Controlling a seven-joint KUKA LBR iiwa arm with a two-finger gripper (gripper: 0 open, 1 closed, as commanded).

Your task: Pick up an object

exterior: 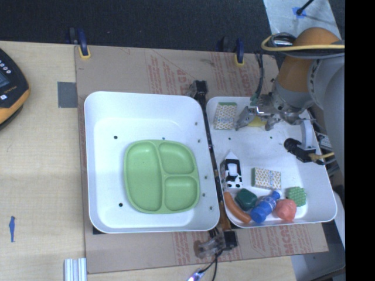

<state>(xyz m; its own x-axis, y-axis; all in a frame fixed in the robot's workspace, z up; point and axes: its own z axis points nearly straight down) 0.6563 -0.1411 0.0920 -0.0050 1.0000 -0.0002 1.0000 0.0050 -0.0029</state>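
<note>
**K:** White bins, side by side. Left bin [99, 157] holds one green tray [161, 176], three compartments, flat on the floor.

**M:** Right bin [310, 183]?

**K:** All the small stuff. Patterned sponge [225, 115] at the far left corner. A second sponge [266, 178] sits nearer the front. A black-and-white toy [232, 174] stands against the left wall. Along the front wall, left to right: orange sausage [236, 208], dark green lump [246, 199], blue bottle [265, 207], red ball [286, 210], green scrubber [296, 195]. These are packed close, several touching.

**M:** Arm?

**K:** Arm [304, 69] comes in from the right, over the far end of the right bin. Gripper [253, 116] hangs low by the back wall, just right of the far sponge.

**M:** Fingers?

**K:** Spread apart, with nothing between them. One tip [241, 122] points at the sponge's edge; contact is too small to tell.

**M:** Anything lifted?

**K:** No. Every object lies on the bin floor. A black part [300, 150] on the arm's near side hangs over the bin's right wall.

**M:** Bench?

**K:** Brown cardboard [146, 69] lies under both bins, with blue clamps [82, 43] at its far edge.
</note>
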